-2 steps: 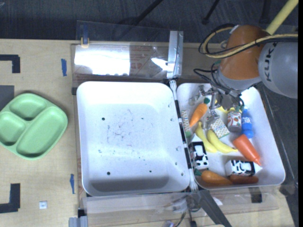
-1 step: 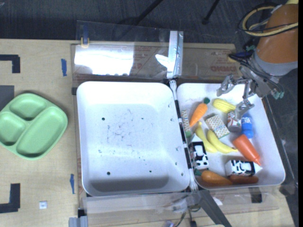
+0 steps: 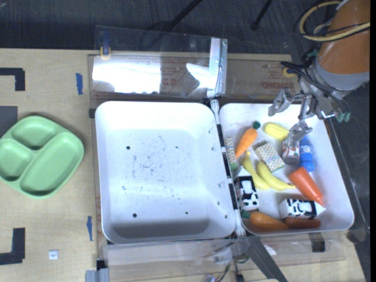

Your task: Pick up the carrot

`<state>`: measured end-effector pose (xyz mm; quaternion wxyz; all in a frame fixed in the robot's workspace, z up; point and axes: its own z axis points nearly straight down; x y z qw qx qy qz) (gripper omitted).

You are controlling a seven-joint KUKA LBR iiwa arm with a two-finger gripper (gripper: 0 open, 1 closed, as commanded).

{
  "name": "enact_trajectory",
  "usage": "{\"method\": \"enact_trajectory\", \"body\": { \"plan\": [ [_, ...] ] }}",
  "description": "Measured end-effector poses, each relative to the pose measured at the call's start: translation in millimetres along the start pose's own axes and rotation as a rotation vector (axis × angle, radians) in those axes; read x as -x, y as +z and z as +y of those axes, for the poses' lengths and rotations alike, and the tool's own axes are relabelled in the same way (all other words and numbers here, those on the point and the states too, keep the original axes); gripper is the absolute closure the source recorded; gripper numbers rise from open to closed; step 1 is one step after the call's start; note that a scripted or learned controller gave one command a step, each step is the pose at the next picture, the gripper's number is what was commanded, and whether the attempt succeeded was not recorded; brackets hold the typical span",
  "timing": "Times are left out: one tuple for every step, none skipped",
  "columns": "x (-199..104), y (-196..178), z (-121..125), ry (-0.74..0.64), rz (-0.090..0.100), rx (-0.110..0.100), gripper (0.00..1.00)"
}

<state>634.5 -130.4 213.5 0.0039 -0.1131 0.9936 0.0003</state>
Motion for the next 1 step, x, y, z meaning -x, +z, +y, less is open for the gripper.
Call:
{"method": "enact_trajectory", "body": {
  "plan": [
    [11.8,91.0,-19.4,0.081,0.002,0.0,0.0]
  ]
}}
